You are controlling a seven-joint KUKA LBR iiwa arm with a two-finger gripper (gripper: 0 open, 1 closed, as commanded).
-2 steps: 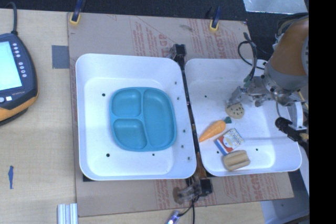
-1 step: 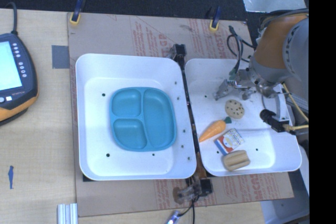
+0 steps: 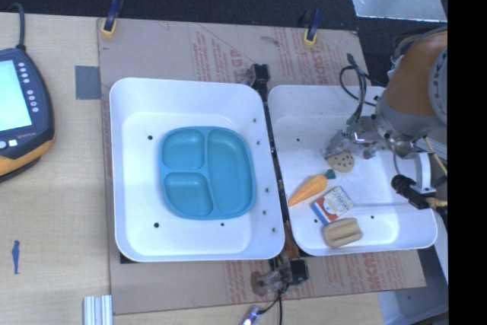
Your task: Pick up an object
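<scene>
The right bin holds a small round tan cookie, an orange toy carrot, a small red, white and blue packet and a tan bread-like block. My gripper reaches in from the right and hangs over the middle of this bin, just above and behind the cookie. I cannot tell whether it touches the cookie. The carrot, packet and block lie apart from the gripper, towards the bin's front.
The left bin bears a blue divided plate. A black and orange handheld pendant lies at the bench's left edge. The arm's grey and orange body covers the right bin's right side. Clamps hold the cardboard base.
</scene>
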